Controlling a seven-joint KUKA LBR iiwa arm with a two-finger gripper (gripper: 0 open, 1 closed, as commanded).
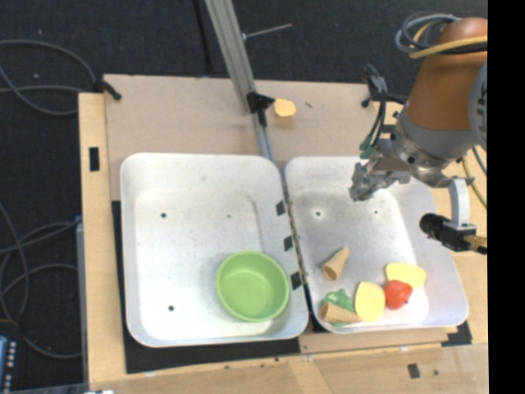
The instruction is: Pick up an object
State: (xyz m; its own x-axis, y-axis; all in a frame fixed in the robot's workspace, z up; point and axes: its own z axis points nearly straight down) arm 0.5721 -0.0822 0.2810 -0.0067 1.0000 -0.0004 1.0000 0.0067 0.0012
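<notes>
My gripper (361,189) hangs over the back part of the right bin (328,179), well above the toys. A tan cone (335,263) lies mid-bin, in front of the gripper. Along the front edge sit a second cone with a green top (336,306), a yellow piece (370,300), a red piece (398,293) and another yellow piece (406,274). I see nothing between the gripper's fingers, though they are too small and dark to read.
A green bowl (253,285) rests in the left bin (164,187) near its front right corner. A small yellow object (285,107) lies on the bench behind the bins. A metal post (234,48) rises at the back between the bins.
</notes>
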